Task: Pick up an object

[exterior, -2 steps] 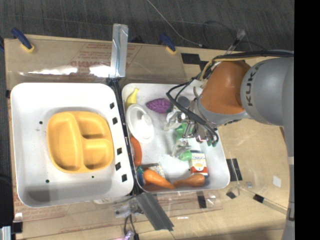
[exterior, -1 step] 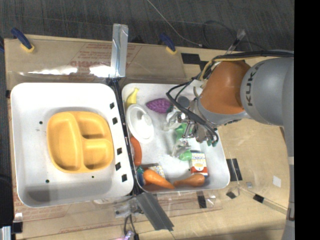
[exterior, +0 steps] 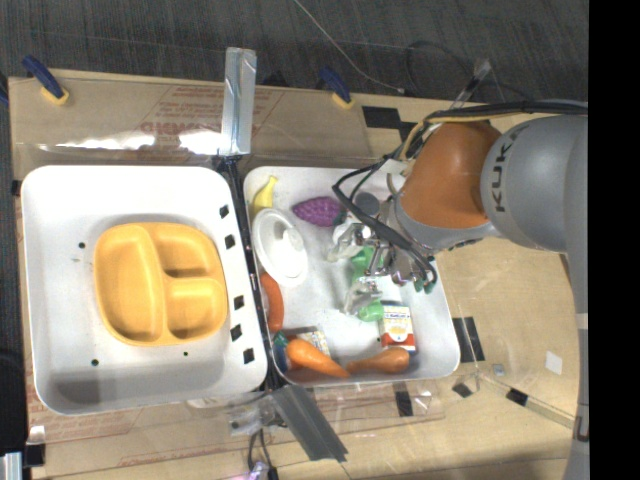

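Arm's gripper sits low in the right bin mid-frame, over a green item, can't tell if fingers are clenched or released

arm: grey casing | orange band above wrist | black cables | claw: metallic

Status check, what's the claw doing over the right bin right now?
Claw low in right bin, over a green item. Grip state unclear. Juice carton, carrots, white bowl crowd close.
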